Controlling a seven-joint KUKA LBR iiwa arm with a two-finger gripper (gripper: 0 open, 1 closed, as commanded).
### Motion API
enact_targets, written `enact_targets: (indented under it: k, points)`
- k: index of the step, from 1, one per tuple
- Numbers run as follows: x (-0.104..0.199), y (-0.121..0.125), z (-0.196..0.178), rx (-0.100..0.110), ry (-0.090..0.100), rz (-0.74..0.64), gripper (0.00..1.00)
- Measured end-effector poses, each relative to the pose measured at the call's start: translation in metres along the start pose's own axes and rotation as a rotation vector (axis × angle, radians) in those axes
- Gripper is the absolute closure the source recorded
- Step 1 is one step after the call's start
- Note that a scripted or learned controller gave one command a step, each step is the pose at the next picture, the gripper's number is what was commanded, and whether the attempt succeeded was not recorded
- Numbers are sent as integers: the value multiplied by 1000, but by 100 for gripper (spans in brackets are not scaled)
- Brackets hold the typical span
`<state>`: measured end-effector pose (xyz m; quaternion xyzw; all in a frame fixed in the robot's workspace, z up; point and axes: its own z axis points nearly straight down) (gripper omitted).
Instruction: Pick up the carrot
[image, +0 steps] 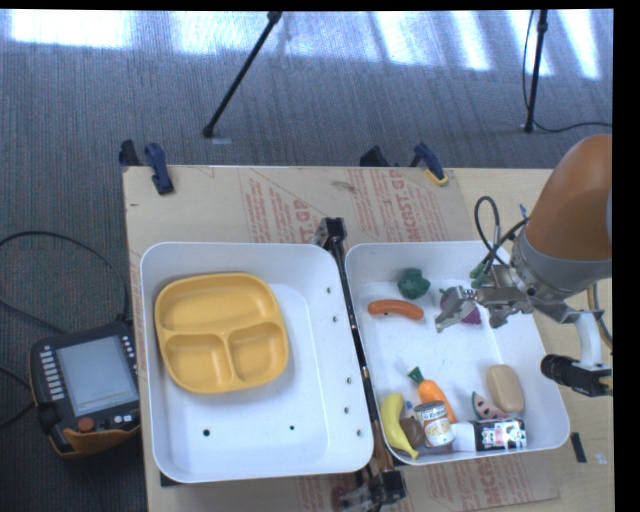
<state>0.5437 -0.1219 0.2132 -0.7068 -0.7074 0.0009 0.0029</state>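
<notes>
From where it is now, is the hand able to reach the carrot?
Probably yes. The hand hangs over the right bin, and the carrot lies uncovered below it; the jar and banana crowd its lower end.

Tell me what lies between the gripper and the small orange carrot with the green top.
In the camera view, bare white bin floor separates the gripper from the small orange carrot; nothing sits on that stretch.
</notes>
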Motion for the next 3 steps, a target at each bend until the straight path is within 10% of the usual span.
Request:
enact_targets:
  k: [1,2,3]
  points:
    - [15,-40,107,5,2,-245,0]
    - [12,-39,96,3,2,-231,100]
    - [64,-67,26,-5,-1,-393,100]
